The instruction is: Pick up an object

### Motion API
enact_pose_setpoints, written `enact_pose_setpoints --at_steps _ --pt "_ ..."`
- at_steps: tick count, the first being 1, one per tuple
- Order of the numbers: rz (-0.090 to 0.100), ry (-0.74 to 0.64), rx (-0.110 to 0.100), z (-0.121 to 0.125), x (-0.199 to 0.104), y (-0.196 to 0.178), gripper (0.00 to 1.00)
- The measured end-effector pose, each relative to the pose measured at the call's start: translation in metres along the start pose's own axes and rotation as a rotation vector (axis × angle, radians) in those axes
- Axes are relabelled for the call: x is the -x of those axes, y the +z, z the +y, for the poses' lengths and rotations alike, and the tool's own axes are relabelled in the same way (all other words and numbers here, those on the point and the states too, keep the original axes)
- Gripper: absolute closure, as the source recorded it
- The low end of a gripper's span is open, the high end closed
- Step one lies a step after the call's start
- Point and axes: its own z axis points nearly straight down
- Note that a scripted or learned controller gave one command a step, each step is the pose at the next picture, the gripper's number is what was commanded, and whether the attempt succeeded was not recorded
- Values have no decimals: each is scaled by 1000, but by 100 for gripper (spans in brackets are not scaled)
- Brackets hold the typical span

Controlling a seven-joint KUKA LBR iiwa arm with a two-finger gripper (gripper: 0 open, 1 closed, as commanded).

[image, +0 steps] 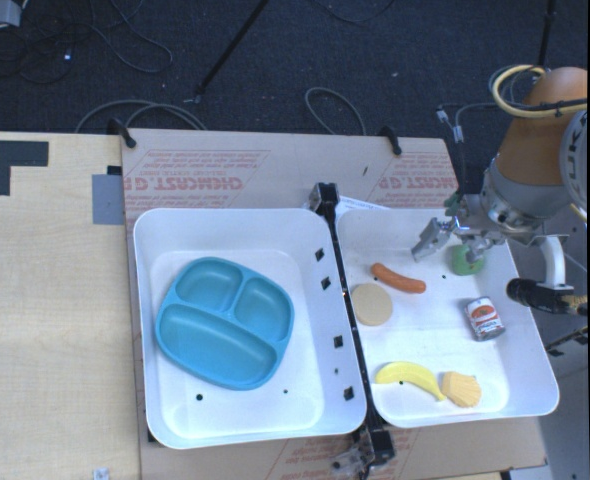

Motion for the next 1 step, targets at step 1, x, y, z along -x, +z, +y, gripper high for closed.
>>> enact_pose_setpoints --at_steps 1 --pt "-2 -2 10 2 0 -6 0"
